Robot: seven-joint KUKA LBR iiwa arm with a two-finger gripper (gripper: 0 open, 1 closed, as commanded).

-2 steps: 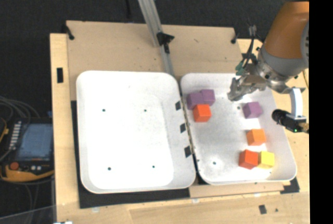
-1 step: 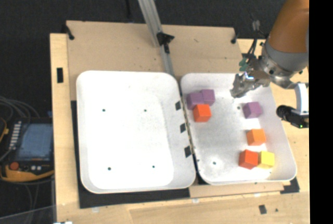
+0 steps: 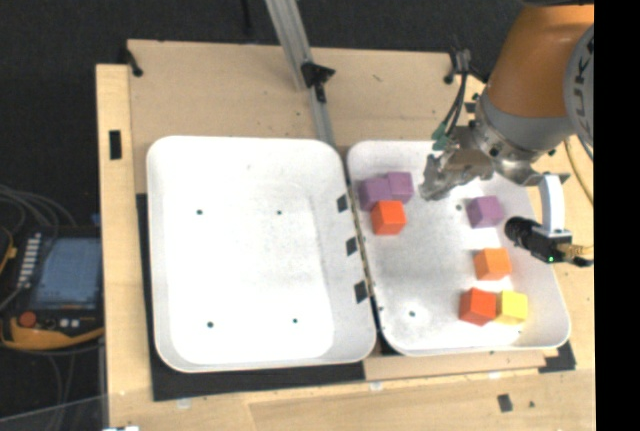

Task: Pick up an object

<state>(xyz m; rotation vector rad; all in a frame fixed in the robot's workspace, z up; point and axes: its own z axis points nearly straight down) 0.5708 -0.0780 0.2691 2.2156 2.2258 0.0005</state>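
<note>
- A handheld control pendant (image 3: 50,284) with a blue screen lies off the bench at the far left, cables trailing up from it; it sits clear of the work area, likely parked where an operator can reach it.
- The left bin (image 3: 250,249) is a shallow white tray with rounded corners; its floor shows a few small dark dots and no blocks, so it probably serves as the drop side.
- A slanted metal pole (image 3: 285,14) rises from behind the bins, its base clamped near the seam between them; probably a mount for fixed equipment.
- The right bin (image 3: 420,319) touches the left bin along a clipped seam; all the blocks sit here, loose and spread out.
- Two purple blocks (image 3: 386,188) sit side by side at the bin's upper left, with an orange block (image 3: 388,217) just below, touching or nearly so.
- The gripper (image 3: 440,177) hangs just right of the purple pair, near the bin floor; nothing is visible between its tips, and how far apart they stand I cannot tell.
- A lone purple block (image 3: 485,211) lies right of the gripper, apart from it.
- Lower right: an orange cube (image 3: 491,264); below it a red-orange block (image 3: 479,305) touching a yellow block (image 3: 514,306).
- The grey and orange arm (image 3: 535,69) reaches in from the right; the purple pair looks the nearest candidate, though crowding by its neighbours could spoil a grasp.
</note>
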